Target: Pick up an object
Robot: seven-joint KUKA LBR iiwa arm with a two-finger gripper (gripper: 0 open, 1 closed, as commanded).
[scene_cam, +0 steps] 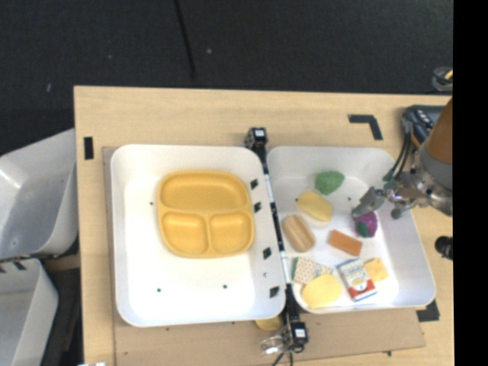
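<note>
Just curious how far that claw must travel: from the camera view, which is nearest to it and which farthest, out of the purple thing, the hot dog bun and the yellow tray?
1. Purple thing, right beside the gripper.
2. Bun, right bin's left side.
3. Tray, left bin.

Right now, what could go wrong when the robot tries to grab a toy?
The gripper sits right by the purple toy, which is small and round, so it might roll or slip away. The orange block lies close beside it and could get bumped. The bin's wall is close too, so the gripper could knock it.

Even bright overhead light, soft focus, faint shadows.
</note>
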